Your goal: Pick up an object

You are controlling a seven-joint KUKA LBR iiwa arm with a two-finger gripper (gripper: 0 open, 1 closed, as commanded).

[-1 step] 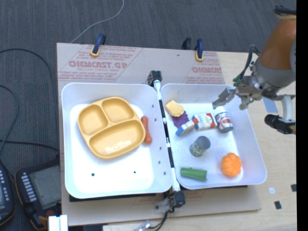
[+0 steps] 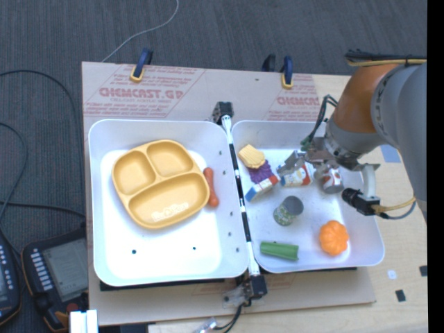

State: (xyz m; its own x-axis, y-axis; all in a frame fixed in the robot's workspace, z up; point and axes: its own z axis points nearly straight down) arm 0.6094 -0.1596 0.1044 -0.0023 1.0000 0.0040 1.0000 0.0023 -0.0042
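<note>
My gripper [image 2: 297, 165] hangs low in the right bin [image 2: 368, 255], near its back middle. It is right over a small red and white pack [image 2: 300, 180]. Just left of it lie a purple, white and blue block [image 2: 261, 180] and a yellow piece [image 2: 252, 157]. Another red and white item [image 2: 332, 180] lies to the right, under the wrist. Toward the front of the bin are a grey can [image 2: 288, 210], an orange fruit [image 2: 334, 237] and a green stick [image 2: 279, 251].
The left bin [image 2: 118, 262] holds a yellow divided plate [image 2: 161, 182] and an orange sausage-like piece [image 2: 211, 186] against the plate's right side. A ridge with a white rod [image 2: 236, 179] divides the bins. Clamps [image 2: 286, 71] hold the board at the back.
</note>
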